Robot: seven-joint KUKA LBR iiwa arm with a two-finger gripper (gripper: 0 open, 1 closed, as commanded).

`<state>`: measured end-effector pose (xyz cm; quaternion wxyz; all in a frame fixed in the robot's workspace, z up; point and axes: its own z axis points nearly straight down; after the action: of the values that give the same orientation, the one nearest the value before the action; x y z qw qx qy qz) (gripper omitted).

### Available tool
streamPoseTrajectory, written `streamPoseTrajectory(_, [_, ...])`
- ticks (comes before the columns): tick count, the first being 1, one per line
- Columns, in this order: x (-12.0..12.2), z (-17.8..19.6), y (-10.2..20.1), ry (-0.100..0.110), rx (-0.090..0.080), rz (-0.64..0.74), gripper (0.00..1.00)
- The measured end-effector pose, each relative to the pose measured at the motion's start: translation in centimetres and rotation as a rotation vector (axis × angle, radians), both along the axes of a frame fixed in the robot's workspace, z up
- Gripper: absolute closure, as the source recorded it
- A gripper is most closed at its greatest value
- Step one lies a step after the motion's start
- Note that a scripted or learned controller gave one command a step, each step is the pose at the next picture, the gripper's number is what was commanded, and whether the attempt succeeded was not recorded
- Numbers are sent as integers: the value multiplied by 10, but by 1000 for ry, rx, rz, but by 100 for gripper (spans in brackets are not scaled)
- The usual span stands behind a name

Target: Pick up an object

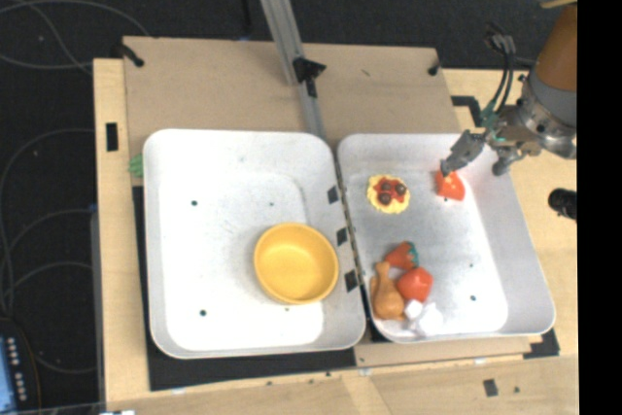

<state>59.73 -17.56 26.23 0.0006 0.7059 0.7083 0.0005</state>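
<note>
- Right bin [505, 287], near edge: a cluster of toy foods [400, 285], orange, red and brown, with a small white piece beside it.
- Left bin [194, 209], near right part: a yellow bowl [295, 262], upright.
- Right bin, far part: a small tart [388, 193] topped with red berries; right of it, a red object [450, 186].
- Gripper [480, 155]: fingers spread apart, gripping nothing, above the red object's far right side.

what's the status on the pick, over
Gripper over the right bin, upper right part. Small red object lies just below its fingers, not seen held. Pastry to its left, apart; nothing blocking.
</note>
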Motion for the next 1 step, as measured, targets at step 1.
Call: streamPoseTrajectory(1, [0,0,0,0,0,0,0])
